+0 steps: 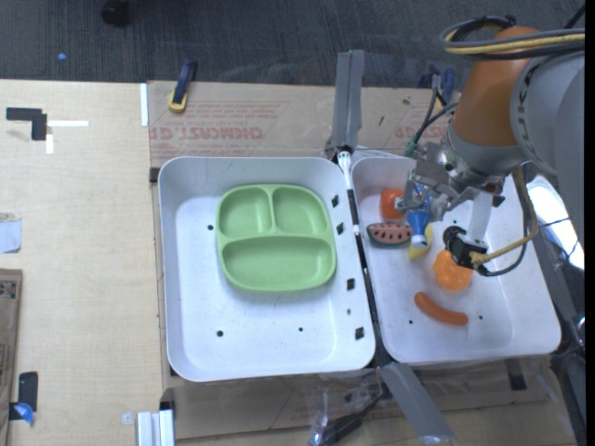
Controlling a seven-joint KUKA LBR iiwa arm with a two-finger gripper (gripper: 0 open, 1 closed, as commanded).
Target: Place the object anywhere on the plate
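Hovering low over the right white bin (pixel 521 337), the grey two-finger gripper (pixel 420 214) hangs among small toy foods.
Whether it grips anything cannot be told from this angle. A blue-and-yellow toy (pixel 419 230) sits directly beneath it, beside a watermelon slice (pixel 389 234), an orange fruit (pixel 452 273) and a red sausage (pixel 441 309). The green three-compartment plastic plate (pixel 275 237) lies in the left white bin (pixel 186 323).

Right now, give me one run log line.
gripper: over right white bin | green three-section plate: left bin, bare | orange sausage toy: right bin
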